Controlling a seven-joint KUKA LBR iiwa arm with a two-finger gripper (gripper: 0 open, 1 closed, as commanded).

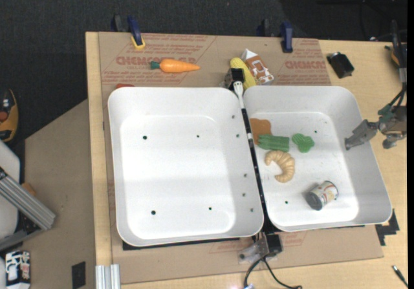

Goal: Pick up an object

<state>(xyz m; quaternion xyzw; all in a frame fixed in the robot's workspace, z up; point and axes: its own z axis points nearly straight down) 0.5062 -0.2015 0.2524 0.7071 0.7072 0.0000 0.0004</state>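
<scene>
- End effector: grey part at the right edge of the frame, over the right rim of the right bin. Most of the arm is cut off by the frame edge; I cannot tell how the end effector is set. Nothing visibly held.
- Right bin contents, centre-right of frame: croissant; green block just above it; small green piece to the right of the block; brown piece touching the block's upper left, near the divider between bins.
- Small can lies on its side in the lower right of that bin, apart from the others. Label too small to read.
- Left bin: white floor with dark dots.
- Bench above the bins: carrot in the upper middle; a banana and a small carton crowd together at the bins' top junction, the banana's lower end partly hidden by a dark object.
- Two blue clamps on the bench's top edge.
</scene>
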